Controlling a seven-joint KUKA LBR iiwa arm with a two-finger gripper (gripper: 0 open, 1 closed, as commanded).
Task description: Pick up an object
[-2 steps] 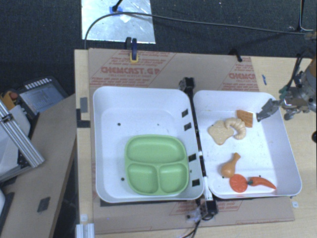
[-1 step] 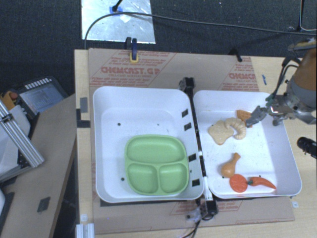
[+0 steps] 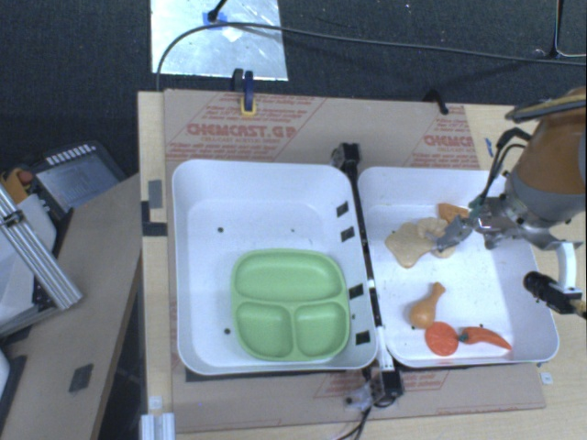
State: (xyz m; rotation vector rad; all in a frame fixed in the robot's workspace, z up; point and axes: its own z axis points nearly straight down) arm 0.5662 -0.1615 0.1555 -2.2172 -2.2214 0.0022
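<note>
Camera view shows the gripper (image 3: 456, 234) low in the right bin (image 3: 541, 337), at the tan piece (image 3: 415, 242). Whether it is spread or pinching, I cannot tell. Nothing looks lifted yet, so the pick seems still to do.

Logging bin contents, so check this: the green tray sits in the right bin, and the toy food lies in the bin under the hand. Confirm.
One error: the camera view shows the green tray in the left bin, not the right. The toy food does lie in the bin under the hand.
</note>
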